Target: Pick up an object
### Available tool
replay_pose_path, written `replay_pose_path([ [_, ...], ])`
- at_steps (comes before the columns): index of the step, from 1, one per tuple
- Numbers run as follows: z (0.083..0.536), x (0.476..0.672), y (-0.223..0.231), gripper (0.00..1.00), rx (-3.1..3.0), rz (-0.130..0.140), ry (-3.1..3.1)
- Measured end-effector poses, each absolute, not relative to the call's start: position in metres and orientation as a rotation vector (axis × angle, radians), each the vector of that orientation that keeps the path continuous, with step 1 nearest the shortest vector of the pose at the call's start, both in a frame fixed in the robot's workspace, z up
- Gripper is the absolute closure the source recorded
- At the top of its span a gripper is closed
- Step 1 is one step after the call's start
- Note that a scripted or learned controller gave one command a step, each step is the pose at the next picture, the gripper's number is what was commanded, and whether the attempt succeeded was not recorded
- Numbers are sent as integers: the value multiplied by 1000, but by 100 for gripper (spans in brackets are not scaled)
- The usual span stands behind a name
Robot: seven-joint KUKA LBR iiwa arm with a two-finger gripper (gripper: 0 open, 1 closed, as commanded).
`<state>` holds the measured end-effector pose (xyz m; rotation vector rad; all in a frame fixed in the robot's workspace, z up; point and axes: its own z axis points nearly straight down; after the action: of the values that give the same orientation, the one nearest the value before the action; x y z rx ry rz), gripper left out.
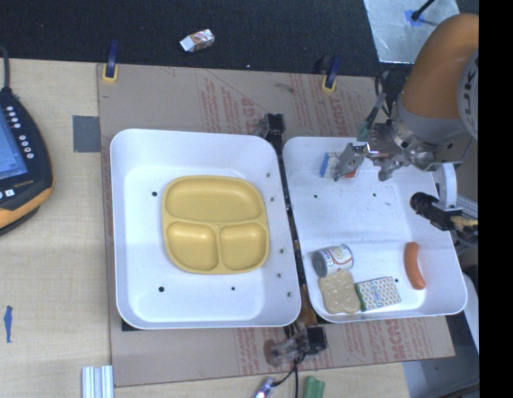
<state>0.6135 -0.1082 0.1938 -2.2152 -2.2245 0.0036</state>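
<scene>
The pincer (365, 159) is over the far part of the right bin (438, 305), and its two fingers stand apart, one at about the middle of the far side and one more to the right. Just beside the left finger lies a small blue thing (327, 165) with something red next to it; I cannot tell if the finger touches it, and nothing is between the fingers. The arm (438, 65), grey with an orange band, comes in from the right.

At the near side of the right bin there are four things: a small can (332, 259) lying on its side, a beige sponge-like piece (338, 293) just in front of it, a flat patterned packet (379, 293) beside that, and an orange sausage (414, 265) near the right wall.

In the left bin (132, 222) lies a yellow divided plate (215, 224), in the middle. On the surface (57, 305), at the left edge, rests a control tablet (12, 164).
</scene>
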Motion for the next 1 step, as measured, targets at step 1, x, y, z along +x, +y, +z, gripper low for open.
replay_pose_path([
  [1, 90, 655, -93, 0, -2212, 10, -2225],
])
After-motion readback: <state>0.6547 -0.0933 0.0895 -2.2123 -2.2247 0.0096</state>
